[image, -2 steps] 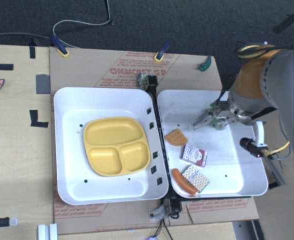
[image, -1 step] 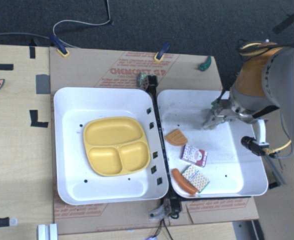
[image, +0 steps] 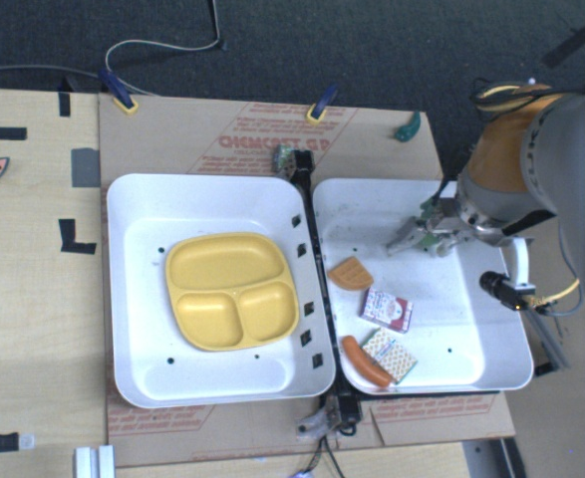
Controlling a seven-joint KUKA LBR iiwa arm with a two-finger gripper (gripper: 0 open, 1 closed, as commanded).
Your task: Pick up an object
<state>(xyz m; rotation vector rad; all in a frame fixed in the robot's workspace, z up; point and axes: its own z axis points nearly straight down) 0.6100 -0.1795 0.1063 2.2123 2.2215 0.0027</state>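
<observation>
In the right bin [image: 491, 357], my gripper [image: 417, 246] hangs low over the bin's upper middle floor, open, with nothing between its fingers. Below and to its left lies an orange-brown wedge [image: 350, 273]. A small red-and-white box [image: 387, 310] sits nearer the bin's centre. Along the front edge lie a reddish sausage [image: 365, 362] and a checkered packet [image: 392, 355], touching each other. None of these touches the gripper.
The left bin [image: 133, 267] holds a yellow divided plate [image: 234, 290]. The arm's grey and orange body [image: 516, 167] looms over the right bin's far right corner. A black divider [image: 312, 267] runs between the bins. Clamps and cable lie on the cardboard behind.
</observation>
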